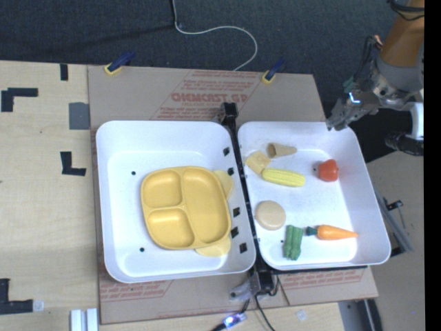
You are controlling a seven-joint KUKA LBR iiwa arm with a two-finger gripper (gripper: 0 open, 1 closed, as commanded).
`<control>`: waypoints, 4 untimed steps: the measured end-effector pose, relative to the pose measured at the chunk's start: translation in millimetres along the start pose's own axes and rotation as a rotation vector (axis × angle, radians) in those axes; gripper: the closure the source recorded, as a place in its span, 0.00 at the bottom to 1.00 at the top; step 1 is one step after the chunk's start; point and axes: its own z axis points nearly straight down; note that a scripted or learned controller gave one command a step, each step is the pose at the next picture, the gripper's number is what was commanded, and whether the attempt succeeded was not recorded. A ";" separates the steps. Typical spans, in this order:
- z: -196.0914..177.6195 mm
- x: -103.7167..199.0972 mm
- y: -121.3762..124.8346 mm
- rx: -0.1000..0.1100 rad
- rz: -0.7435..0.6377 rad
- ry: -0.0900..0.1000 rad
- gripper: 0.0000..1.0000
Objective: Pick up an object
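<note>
The right bin holds several toy foods: a red tomato, a yellow corn cob, an orange carrot, a green vegetable, a round beige bun, a tan cone-shaped piece and a pale yellow piece. My gripper hangs just past the right bin's far right corner, above and to the right of the tomato, with nothing seen in it. The arm reaches in from the upper right.
The left bin holds a yellow sectioned plate. Both bins rest on a cardboard sheet held by blue and yellow clips. A white cable loops across the dark floor behind.
</note>
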 end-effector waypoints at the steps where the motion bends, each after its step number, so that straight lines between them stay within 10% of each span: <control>1: -8.5 57.9 -2.6 0.003 -0.005 0.002 1.00; 4: 3.8 136.5 -8.7 0.003 -0.001 0.001 1.00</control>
